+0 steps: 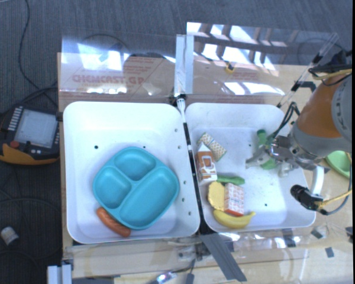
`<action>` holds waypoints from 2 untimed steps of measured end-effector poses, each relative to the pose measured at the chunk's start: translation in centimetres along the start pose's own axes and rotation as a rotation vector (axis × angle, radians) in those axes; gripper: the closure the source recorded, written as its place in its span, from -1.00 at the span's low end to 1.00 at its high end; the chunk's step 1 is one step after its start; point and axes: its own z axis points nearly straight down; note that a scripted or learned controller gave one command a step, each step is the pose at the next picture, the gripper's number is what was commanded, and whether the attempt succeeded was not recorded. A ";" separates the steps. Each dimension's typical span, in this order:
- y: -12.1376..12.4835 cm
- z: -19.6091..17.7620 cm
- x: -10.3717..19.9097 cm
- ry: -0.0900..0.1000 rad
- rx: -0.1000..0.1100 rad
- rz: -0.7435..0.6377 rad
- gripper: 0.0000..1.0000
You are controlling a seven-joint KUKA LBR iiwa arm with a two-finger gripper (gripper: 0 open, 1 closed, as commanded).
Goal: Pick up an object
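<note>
The end effector [271, 157] hangs low over the right bin [266, 120], in its right half, with the grey arm [325, 120] and its orange band coming in from 3 o'clock. Whether it is apart or together I cannot tell; the metal parts blur into one another against the white floor. No object is seen between them, so I judge nothing is held.

The nearest thing is a small green object [262, 137], just beside the end effector at about 11 o'clock, close to touching; its shape is too small to read. The rest of the objects lie in a cluster toward 8 and 9 o'clock, well apart from the end effector: a green bean-like piece [230, 180] whose long axis runs 9 to 3, a red and white box [235, 198] resting on a banana [232, 219] that curves along the bin's near wall, an orange carton [206, 167] standing against the divider, and a patterned packet [213, 146] above it.

If the pick aims at the cluster, the move is a short travel toward 8 o'clock and a descent. The bin floor between is bare, smooth white plastic, so the path looks free. The cluster itself is crowded, and a closing grip may catch two things.

The left bin [89, 123] holds a blue divided plate [136, 186] and a sausage [113, 221] at its 7 o'clock edge. The counter [337, 223] shows at the right.
</note>
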 end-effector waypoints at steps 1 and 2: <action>0.0 0.0 0.0 0.000 0.000 0.000 -1.00; 4.6 2.0 0.7 0.011 -0.009 -0.139 -1.00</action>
